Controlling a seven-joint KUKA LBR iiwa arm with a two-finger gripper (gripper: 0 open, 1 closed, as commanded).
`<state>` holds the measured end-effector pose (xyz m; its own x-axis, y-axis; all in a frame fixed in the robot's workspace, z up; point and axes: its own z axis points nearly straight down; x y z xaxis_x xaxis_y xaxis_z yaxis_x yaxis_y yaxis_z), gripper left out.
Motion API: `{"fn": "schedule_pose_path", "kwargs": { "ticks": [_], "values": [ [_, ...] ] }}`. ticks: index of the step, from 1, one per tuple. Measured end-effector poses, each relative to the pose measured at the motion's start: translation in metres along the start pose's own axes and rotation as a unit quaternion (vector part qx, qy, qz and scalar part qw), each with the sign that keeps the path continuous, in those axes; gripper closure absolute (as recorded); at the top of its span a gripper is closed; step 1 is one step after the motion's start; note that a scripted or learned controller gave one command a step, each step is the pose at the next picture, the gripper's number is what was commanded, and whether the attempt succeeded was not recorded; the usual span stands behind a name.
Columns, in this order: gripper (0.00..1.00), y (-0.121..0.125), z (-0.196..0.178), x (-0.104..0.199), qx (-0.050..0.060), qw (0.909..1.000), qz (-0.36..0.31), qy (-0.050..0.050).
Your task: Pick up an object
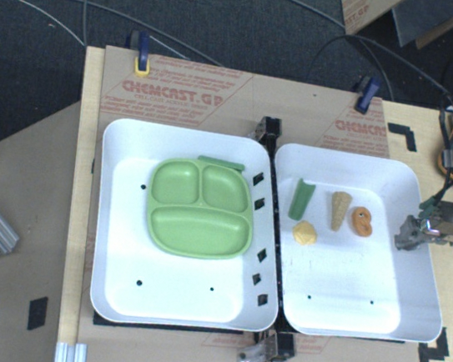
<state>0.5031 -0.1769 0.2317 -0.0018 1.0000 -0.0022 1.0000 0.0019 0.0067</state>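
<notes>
White plastic made up both shallow bins on the desk (pixel 81 196). The left bin (pixel 111 277) carried a green divided plate (pixel 200 210) in its upper middle, with a flat green piece (pixel 222 163) peeking out just behind the plate's top edge. The right bin (pixel 351 308) held four small things in a loose row across its upper half: a green stick (pixel 301 201) lying nearly upright at the left, a yellow lump (pixel 306 232) just below it, a tan cone (pixel 339 210) in the middle, and an orange piece (pixel 361 221) to the right of the cone. The gripper (pixel 411 232) sat at the right rim of the right bin, near the orange piece but apart from it, with nothing seen between its fingers; how wide they stood could not be told
</notes>
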Motion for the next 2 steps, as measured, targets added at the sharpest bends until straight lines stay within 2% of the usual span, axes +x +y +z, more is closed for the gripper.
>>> {"fn": "schedule_pose_path", "kwargs": {
  "ticks": [1,2],
  "values": [
    [1.0,0.001,-0.003,0.0,0.002,1.0,0.0,0.001],
    [1.0,0.017,-0.002,0.063,0.003,1.0,-0.003,0.002]
  ]
}}
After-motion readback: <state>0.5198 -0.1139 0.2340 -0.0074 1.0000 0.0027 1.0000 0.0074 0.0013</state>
